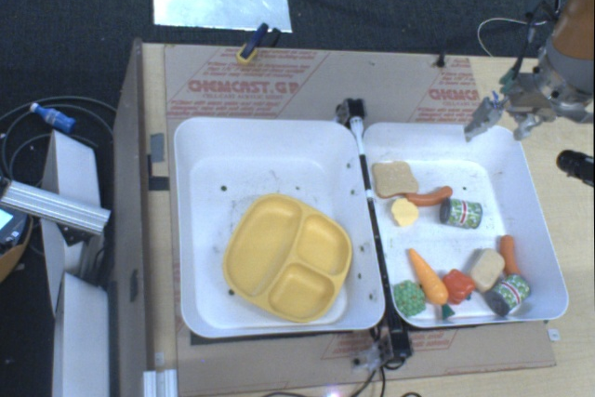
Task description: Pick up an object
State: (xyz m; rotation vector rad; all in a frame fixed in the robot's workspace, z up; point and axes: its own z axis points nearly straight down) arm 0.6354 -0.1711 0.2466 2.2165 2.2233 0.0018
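Start at your left bin (pixel 200 200): a yellow divided tray (pixel 288 256) lies in it, tilted toward the near edge. Cross the divider into your right bin (pixel 535 228), where the pickable items sit: a slice of bread (pixel 394 178) touching a sausage (pixel 429 196), a yellow piece (pixel 404 213) just below, then a green can (pixel 461 213). Along the near side you've got broccoli (pixel 408 297), a carrot (pixel 428 276), a red piece (pixel 457 284), a tan block (pixel 485 268) and a second can (pixel 508 293). Far right, your end effector (pixel 507 120) hovers over the bin's far corner, fingers spread apart, gripping nothing.
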